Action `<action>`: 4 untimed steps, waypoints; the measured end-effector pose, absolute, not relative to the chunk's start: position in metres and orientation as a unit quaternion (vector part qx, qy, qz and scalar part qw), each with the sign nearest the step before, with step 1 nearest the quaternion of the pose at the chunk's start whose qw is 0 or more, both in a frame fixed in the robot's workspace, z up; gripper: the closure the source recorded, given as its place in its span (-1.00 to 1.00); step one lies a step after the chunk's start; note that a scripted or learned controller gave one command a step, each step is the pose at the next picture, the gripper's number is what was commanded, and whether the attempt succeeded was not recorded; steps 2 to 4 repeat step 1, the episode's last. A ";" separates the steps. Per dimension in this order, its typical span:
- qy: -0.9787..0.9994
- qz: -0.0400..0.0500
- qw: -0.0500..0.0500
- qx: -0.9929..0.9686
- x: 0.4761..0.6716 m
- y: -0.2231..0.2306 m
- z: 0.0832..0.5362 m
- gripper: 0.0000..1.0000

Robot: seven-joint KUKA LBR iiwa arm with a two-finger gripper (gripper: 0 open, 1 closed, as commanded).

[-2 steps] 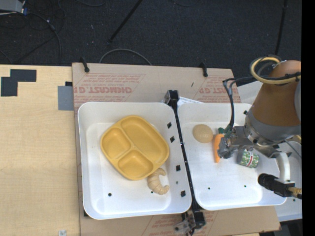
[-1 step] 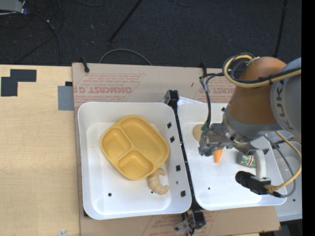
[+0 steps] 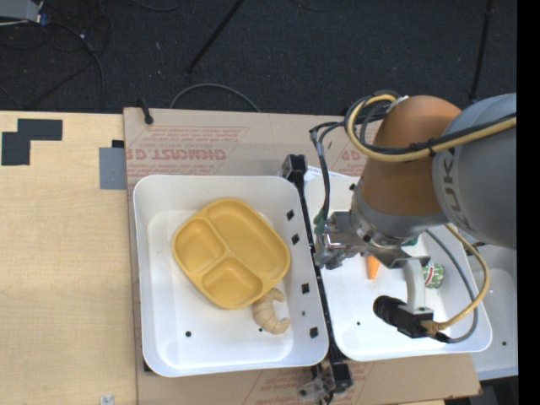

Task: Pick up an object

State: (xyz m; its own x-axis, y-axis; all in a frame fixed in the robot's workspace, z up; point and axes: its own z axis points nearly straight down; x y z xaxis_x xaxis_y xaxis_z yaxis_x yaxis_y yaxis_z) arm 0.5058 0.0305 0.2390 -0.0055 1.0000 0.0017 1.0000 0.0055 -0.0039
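Note:
My gripper (image 3: 336, 248) hangs under the orange wrist band over the left side of the right bin (image 3: 472, 344), close to the divider between the bins. A small orange carrot-like piece (image 3: 372, 267) lies just right of it, partly under the arm. A small green, white and red object (image 3: 434, 275) lies further right in the same bin. In the left bin (image 3: 160, 344), a yellow divided plate (image 3: 230, 251) lies flat with a tan croissant-shaped piece (image 3: 271, 312) beside its lower right edge. The arm's bulk hides much of the right bin's floor.
A black connector (image 3: 402, 315) on a yellow cable hangs from the arm low over the right bin. Black clips (image 3: 294, 169) hold the bins' shared edge. Cardboard (image 3: 194, 146) lies beneath the bins, and the wooden bench (image 3: 59, 268) extends to the left.

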 end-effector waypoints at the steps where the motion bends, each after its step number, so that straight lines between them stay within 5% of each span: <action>1: -0.709 0.003 0.003 -0.705 0.501 0.084 0.223 1.00; 4: -0.709 0.003 0.003 -0.705 0.501 0.084 0.223 1.00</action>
